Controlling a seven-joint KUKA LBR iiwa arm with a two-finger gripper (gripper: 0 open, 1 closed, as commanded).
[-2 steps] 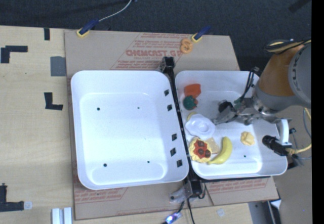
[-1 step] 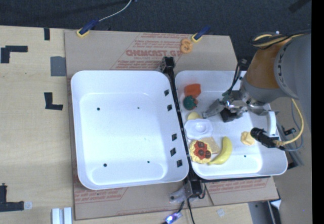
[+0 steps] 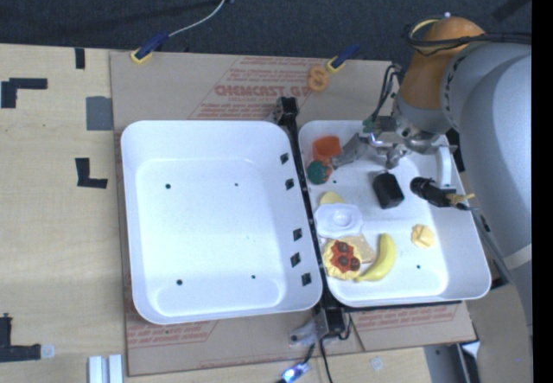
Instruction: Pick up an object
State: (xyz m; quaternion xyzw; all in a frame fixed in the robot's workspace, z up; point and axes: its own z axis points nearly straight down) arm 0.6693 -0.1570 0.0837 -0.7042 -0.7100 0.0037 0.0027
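My gripper [image 3: 378, 146] hangs over the far part of the right bin [image 3: 462, 273], with the arm coming in from the right. Just left of it are an orange cup [image 3: 326, 148] and a small green piece [image 3: 319, 171]. A black block [image 3: 388, 189] lies just in front of the gripper. Nearer the front are a pale yellow piece [image 3: 331, 198], a white round object [image 3: 339, 219], a toast-like piece with red spots [image 3: 346, 254], a banana [image 3: 381, 258] and a small yellow chunk [image 3: 422, 235]. I see nothing held.
The left bin [image 3: 147, 200] stands beside the right one, and a black divider [image 3: 298, 200] runs between them. An orange ring [image 3: 319, 77] lies on the cardboard behind the bins. The arm's grey body covers the right bin's right edge.
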